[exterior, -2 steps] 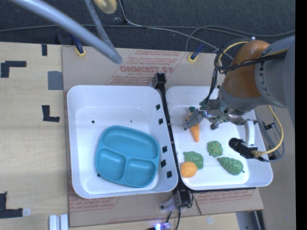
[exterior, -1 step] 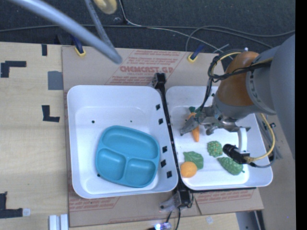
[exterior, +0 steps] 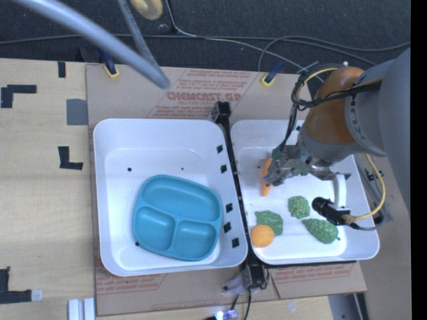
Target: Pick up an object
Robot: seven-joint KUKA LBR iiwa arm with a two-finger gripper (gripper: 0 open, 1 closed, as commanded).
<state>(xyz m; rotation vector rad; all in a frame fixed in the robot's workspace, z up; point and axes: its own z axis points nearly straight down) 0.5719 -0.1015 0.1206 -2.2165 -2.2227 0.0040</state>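
Note:
My gripper (exterior: 279, 167) is down in the right bin (exterior: 357, 245), near its upper left part, right by a small orange carrot-like piece (exterior: 266, 179). The carrot piece lies at the fingers, but I cannot make out whether it sits between them. Nearer the front of that bin lie an orange ball (exterior: 262, 236), a flat green leafy piece (exterior: 269, 219), a bumpy green piece (exterior: 298, 207) and a longer green piece (exterior: 321, 230).
The left bin (exterior: 113, 145) holds a blue divided tray (exterior: 177, 217). A black divider strip (exterior: 230, 179) runs between the bins. Cables loop over the cardboard behind the right bin. The arm's orange band (exterior: 333, 109) hangs over the right bin's back edge.

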